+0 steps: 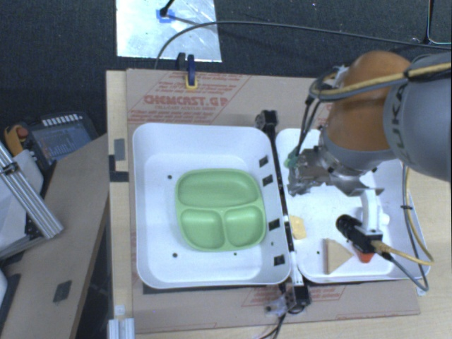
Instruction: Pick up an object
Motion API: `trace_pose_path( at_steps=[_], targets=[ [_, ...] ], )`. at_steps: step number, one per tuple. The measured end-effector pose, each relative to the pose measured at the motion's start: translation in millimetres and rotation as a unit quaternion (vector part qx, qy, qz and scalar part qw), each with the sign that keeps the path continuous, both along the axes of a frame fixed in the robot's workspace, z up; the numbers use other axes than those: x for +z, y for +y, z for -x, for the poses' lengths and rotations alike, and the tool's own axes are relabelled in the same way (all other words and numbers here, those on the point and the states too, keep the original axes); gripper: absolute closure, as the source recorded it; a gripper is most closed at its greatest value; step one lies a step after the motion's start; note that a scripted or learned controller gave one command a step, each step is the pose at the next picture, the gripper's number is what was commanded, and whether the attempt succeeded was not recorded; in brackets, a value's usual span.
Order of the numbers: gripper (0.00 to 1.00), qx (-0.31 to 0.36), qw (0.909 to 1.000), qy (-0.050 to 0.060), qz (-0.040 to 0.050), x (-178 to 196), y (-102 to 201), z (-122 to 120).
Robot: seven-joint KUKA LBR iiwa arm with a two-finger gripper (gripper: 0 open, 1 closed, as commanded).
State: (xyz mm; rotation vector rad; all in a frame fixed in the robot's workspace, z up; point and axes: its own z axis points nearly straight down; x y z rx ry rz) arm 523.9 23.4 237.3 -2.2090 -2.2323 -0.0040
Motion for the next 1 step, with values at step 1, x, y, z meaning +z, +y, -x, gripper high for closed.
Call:
trace_pose_path(
  at_steps=[1],
  targets=[
    [1.0,-0.001,1.0,0.001,0.0002,-9.6,46.0,0.7]
  ],
)
